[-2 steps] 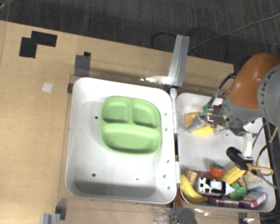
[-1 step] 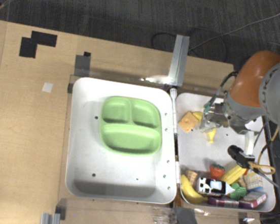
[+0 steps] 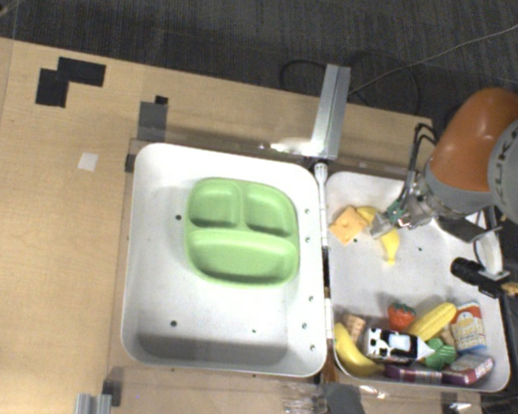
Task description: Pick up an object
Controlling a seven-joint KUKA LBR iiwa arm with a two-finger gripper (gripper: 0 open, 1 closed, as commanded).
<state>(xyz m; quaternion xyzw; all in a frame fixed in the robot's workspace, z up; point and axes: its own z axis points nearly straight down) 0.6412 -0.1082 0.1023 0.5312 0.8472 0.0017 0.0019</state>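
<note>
In the right bin (image 3: 477, 277), toward twelve o'clock, the tool (image 3: 398, 216) hovers over a small banana (image 3: 388, 243); its opening cannot be told; a green tray (image 3: 242, 230) fills the left bin (image 3: 152, 263).

The left bin (image 3: 138, 261) offers open floor along its near and left sides; the green divided plate (image 3: 241, 229) takes up its middle. In the right bin (image 3: 420, 279) the centre lies bare, between two yellow pieces (image 3: 362, 226) near the far wall and a crowded toy heap (image 3: 416, 343) along the near wall.
</note>
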